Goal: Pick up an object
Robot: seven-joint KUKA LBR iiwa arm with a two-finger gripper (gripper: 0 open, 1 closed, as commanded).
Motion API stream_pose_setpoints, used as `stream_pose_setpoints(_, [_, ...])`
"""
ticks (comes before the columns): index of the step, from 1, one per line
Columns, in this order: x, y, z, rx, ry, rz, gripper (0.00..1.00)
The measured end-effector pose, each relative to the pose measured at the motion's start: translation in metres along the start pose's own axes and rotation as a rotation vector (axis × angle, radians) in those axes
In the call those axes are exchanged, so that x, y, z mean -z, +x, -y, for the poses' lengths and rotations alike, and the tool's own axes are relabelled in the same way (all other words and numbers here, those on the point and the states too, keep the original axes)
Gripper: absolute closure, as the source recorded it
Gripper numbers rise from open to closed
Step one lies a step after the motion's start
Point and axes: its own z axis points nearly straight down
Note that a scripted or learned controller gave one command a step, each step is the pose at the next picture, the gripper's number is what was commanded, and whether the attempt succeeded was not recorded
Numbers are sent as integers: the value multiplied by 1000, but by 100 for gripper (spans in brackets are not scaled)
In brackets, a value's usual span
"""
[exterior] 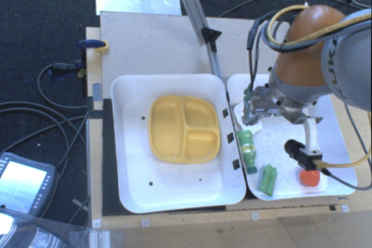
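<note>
My gripper (250, 112) hangs low over the left part of the right bin (337, 125), below the arm's orange band. Just under it, along the bin's left wall, lies a green bottle (248, 151). Near the front edge of the same bin is a green block (268, 179), with a small orange-red object (310, 177) at the front right. I see nothing held in the gripper.
The left bin (131, 154) holds a yellow divided plate (185, 128). A slanted metal pole (200, 20) crosses above the divider between the bins. A black fitting with a cable (299, 152) sits above the orange-red object. Cables and a pendant lie left of the bench.
</note>
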Motion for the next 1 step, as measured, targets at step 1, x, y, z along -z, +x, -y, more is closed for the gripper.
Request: stream_pose_setpoints(1, [7,52,2,1,-2,-1,100])
